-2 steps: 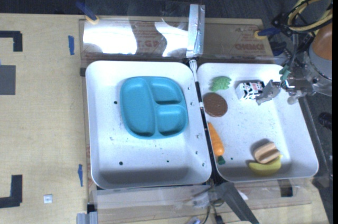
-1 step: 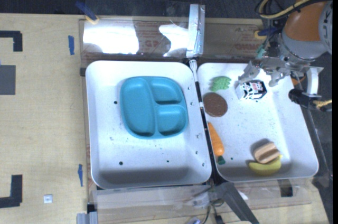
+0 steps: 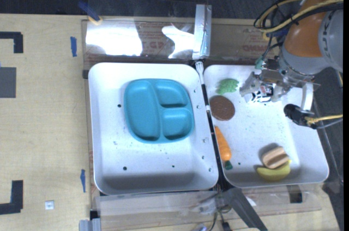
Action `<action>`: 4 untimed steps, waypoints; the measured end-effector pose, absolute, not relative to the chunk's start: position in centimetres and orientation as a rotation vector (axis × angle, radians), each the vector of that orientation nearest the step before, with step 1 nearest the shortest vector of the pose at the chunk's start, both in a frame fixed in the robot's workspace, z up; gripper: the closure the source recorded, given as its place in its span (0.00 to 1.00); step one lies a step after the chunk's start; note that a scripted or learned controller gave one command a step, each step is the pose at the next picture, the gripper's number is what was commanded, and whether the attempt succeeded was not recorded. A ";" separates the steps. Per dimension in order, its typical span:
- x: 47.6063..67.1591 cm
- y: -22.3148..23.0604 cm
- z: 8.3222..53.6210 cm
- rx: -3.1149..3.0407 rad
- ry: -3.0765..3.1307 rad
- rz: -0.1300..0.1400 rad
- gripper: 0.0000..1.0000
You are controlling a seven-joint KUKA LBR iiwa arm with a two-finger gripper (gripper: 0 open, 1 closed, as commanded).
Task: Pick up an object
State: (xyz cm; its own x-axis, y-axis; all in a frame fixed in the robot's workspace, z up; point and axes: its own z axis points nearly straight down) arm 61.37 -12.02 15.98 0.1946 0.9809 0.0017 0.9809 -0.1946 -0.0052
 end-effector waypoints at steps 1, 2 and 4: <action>66.6 -15.7 11.5 -2.124 -2.353 -0.024 0.00; 67.5 -15.4 11.0 -2.012 -2.460 -0.009 0.00; 67.2 -14.4 10.8 -2.117 -2.380 -0.025 0.00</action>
